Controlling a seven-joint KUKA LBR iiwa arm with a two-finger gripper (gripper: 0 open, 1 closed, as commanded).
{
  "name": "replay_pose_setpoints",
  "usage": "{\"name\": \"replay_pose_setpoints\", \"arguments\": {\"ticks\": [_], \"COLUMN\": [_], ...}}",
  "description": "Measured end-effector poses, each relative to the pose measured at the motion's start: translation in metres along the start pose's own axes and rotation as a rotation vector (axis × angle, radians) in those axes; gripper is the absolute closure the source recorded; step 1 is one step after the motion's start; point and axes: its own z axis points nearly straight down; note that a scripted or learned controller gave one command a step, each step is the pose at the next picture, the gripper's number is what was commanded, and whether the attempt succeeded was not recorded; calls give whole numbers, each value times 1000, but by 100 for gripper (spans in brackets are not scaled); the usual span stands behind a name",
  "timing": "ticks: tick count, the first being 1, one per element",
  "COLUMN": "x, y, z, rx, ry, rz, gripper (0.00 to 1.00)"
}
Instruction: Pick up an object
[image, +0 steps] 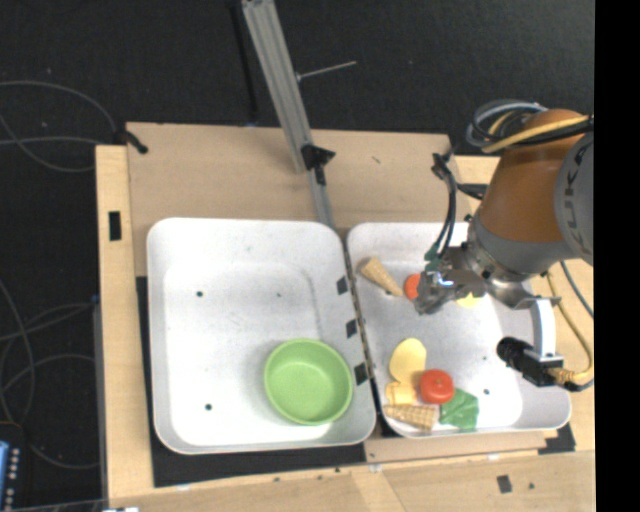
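Observation:
My gripper (432, 293) is low over the upper middle of the right bin (520, 400). A small orange piece (411, 287) sits right against its left side, and a bit of yellow (468, 297) shows at its right; whether either is between the fingers is hidden. A tan cone-shaped piece (379, 276) lies just left of the gripper near the bin's left wall. In the front left corner of that bin lie a pale yellow piece (407, 357), a red tomato (435, 385), a green piece (459, 411) and a waffle-patterned piece (413, 414).
A green bowl (308, 381) stands in the front right part of the left bin (200, 300). A grey metal pole (285, 90) slants up from between the bins at the back. The bench (230, 170) is brown board around both bins.

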Motion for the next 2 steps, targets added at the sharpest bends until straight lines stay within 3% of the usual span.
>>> {"name": "replay_pose_setpoints", "arguments": {"ticks": [2], "x": [109], "y": [21], "z": [4], "rx": [2], "ry": [1], "rz": [-1], "gripper": [100]}}
